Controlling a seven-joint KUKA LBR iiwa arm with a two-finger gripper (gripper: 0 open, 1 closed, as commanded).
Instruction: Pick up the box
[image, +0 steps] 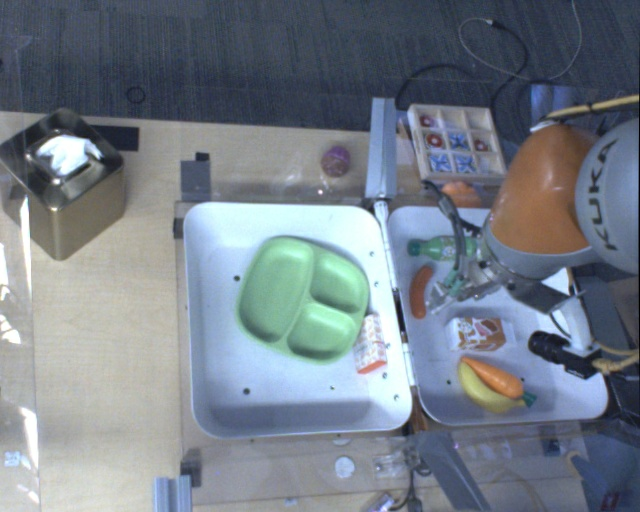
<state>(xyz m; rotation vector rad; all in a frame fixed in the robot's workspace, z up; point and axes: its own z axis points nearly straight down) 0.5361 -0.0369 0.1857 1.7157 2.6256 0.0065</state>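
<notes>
The gripper (447, 288) hangs low inside the right bin (590, 400), near that bin's left wall; whether it is released or clenched cannot be told from this slanted view. Just to its left lies a red sausage-shaped item (419, 290), and just behind it a green bottle (438, 247) lies on its side. In front of the gripper and a little to its right rests a small packet with a brown picture (478, 334), and further forward an orange carrot (493, 377) lies across a yellow banana (488, 393).

The box (371, 344), small, white and red, is in the left bin (215, 400), to the gripper's left and slightly forward, leaning close to the wall between the two bins. It touches the edge of a green divided plate (303, 297) that takes up the middle of that bin.

Both bins sit on a pale wooden worktop (100, 400). Far to the gripper's left stands a brass-coloured tissue box (65, 190). Behind the bins are a small purple object (336, 159) and a tray of red and blue pieces (458, 141). Beyond the worktop is dark grey carpet (250, 60) with loose cables (520, 45).
</notes>
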